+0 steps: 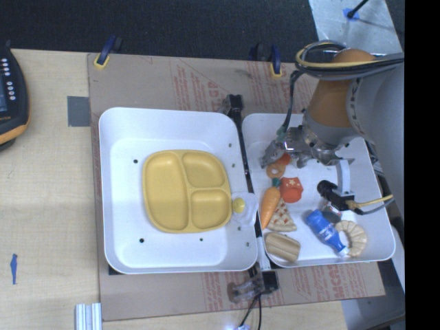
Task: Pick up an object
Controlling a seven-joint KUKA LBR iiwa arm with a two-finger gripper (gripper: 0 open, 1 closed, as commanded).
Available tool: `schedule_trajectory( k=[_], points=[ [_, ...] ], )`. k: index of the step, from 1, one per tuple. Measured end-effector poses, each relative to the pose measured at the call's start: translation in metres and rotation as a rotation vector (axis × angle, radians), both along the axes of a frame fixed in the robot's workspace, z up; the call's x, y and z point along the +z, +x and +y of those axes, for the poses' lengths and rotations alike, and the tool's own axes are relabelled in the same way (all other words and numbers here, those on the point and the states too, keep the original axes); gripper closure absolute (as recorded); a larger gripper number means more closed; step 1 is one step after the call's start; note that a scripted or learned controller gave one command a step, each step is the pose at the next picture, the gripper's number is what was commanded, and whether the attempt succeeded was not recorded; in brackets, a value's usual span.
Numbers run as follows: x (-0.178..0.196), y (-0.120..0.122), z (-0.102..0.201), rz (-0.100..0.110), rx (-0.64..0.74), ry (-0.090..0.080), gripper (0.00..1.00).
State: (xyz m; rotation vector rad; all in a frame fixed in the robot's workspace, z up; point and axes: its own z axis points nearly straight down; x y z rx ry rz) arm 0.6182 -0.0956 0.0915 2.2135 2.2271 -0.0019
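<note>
camera view:
pincer (280, 158): low in right bin (375, 249), upper-left part; open or closed, can't tell
under pincer: small orange-brown piece (277, 168), grasp unconfirmed
nearby, centre-right of frame: red toy (291, 189), carrot (269, 206), pizza slice (282, 219), bread loaf (282, 247)
lower right: blue bottle (326, 231), beige ring (355, 237)
left bin (124, 253): yellow divided tray (186, 190)
</note>
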Motion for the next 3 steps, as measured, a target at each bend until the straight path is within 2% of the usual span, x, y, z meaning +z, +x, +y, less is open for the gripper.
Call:
schedule_trajectory(
  k=[1, 2, 3],
  points=[
    [0.001, 0.02, -0.008, -0.001, 0.0, 0.001, 0.0],
    [0.0, 0.012, 0.0, 0.006, 0.001, 0.002, 0.0],
    [0.011, 0.012, -0.001, 0.007, 0.002, 0.001, 1.0]
  ],
)
